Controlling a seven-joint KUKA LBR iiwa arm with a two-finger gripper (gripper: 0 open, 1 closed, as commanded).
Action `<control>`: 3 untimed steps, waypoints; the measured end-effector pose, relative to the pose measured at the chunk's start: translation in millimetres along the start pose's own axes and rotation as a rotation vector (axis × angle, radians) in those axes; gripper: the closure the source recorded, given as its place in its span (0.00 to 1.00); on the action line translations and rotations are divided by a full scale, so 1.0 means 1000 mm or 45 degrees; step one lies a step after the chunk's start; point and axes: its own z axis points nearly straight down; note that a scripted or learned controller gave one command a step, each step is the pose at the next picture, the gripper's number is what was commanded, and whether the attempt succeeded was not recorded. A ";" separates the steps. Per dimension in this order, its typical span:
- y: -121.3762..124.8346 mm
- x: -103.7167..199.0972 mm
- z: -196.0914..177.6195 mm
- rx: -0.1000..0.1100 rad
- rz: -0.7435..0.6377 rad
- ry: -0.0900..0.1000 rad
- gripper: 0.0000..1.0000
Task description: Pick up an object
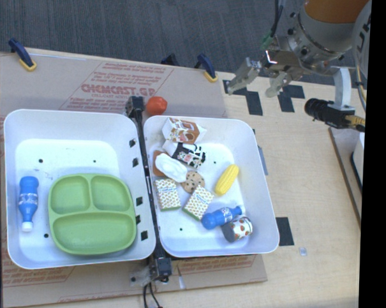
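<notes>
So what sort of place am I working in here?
Most likely a robotics lab's pick-testing bench, not a kitchen: two white bins clamped side by side on cardboard, toy food like the plastic corn, and tape marks on the benchtop.

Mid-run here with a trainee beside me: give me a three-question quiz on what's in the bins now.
1. True or false: the green plate lies in the left bin.
2. Which bin holds the corn cob? A left, B right.
3. What lies left of the green plate?

Key: 1 true. 2 B, the right bin. 3 A blue bottle. The gripper hangs above the bench, open, holding nothing.
</notes>
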 end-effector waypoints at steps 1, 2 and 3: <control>-0.038 -0.022 0.056 0.006 -0.001 0.000 0.00; -0.057 -0.045 0.051 0.005 -0.001 0.002 0.00; -0.093 -0.019 0.201 0.009 -0.003 0.003 0.00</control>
